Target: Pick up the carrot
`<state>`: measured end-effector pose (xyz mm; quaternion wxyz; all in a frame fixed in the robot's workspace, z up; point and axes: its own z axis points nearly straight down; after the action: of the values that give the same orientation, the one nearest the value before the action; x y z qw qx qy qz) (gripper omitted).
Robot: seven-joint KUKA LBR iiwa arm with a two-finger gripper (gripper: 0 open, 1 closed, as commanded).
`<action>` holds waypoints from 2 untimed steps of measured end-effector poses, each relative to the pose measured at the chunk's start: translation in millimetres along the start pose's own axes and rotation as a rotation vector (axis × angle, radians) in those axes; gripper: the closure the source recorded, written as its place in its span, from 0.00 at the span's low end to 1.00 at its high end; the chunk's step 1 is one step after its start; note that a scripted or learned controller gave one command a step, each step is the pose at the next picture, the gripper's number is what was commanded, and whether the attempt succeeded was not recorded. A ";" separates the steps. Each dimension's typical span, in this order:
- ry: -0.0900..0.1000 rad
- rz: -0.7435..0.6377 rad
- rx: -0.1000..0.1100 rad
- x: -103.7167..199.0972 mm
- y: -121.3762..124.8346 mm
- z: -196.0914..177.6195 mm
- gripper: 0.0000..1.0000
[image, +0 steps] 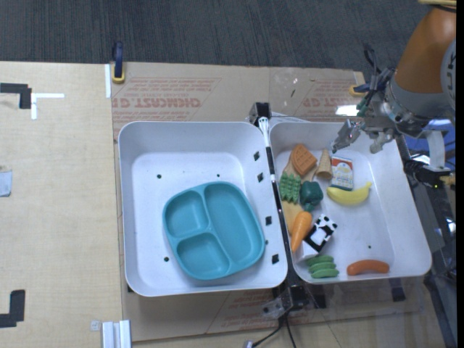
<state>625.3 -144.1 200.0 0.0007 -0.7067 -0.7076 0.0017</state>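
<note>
Above the right bin's [406, 216] far edge, the gripper [359, 138] hovers open and empty; the carrot [299, 228] lies near the bin's left wall. Next: descend leftward, nearer, onto it.

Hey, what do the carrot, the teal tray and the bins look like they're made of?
Carrot: probably molded plastic toy food; its orange is uniform and smooth, with a dull sheen. Teal tray: likely hard plastic, one solid color with rounded molded compartments and a soft gloss. Bins: seemingly thin white plastic or coated sheet; smooth walls with a slight shine and small dark holes. I can't confirm any of this from the look alone.
</note>
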 end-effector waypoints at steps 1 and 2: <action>0.000 0.004 -0.001 51.4 33.7 95.5 0.00; 0.003 0.278 -0.017 50.1 36.2 99.5 0.00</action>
<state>661.1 -94.2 100.3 -0.0048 -0.7979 -0.6028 -0.0053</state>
